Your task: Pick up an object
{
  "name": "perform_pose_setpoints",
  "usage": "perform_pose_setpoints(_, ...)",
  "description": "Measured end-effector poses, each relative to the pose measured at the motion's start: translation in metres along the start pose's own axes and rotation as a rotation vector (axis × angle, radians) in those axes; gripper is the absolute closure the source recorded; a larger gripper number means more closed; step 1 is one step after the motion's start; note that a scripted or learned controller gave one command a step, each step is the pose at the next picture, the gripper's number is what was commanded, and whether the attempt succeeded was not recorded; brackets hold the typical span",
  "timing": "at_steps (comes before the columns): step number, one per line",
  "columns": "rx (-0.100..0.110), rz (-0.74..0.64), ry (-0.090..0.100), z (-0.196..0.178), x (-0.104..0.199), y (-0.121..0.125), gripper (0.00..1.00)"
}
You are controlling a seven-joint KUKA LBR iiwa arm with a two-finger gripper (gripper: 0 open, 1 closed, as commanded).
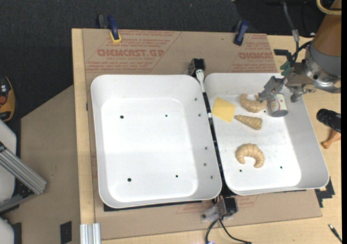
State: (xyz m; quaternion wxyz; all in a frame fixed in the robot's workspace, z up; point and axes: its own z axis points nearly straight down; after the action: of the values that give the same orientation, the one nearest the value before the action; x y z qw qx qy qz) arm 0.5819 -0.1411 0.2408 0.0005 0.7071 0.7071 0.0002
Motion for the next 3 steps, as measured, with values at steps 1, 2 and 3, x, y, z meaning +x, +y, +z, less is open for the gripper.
perform_pose_setpoints(1, -0.015, -0.001, -0.004, 0.136, 0.026, 0.006, 0.0)
perform_pose_setpoints(2, -0.01, -0.007, 0.001, 0.05, 0.079, 0.016, 0.0)
perform_pose_setpoints(3, -0.007, -0.004, 0.001, -0.009, 0.107, -0.001, 0.0)
